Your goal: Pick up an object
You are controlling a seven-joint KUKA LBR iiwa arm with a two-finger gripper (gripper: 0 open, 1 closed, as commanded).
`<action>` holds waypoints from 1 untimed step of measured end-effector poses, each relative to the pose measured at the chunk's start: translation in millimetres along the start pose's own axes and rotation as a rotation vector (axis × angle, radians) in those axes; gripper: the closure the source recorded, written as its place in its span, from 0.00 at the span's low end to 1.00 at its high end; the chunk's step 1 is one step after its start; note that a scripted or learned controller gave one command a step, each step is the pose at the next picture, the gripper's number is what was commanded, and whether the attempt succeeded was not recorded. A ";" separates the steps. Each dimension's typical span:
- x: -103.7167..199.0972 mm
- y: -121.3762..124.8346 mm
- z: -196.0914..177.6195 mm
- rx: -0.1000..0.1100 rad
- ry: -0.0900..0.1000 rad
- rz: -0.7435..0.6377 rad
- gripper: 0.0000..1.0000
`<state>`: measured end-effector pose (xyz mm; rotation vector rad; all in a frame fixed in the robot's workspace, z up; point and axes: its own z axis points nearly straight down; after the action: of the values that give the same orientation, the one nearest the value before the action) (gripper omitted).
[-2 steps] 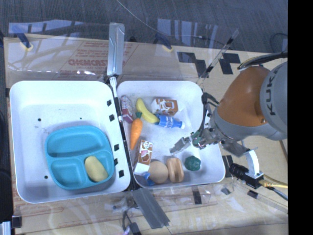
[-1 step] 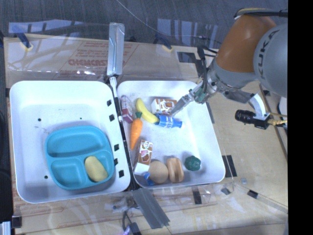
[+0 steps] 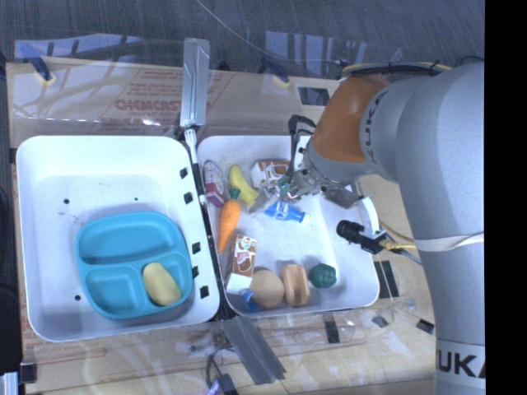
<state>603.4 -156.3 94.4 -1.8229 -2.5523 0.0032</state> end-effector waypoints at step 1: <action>-0.6 1.0 -12.0 -0.002 -0.001 -0.005 1.00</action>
<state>604.6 -156.6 106.3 -1.8180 -2.5580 0.0024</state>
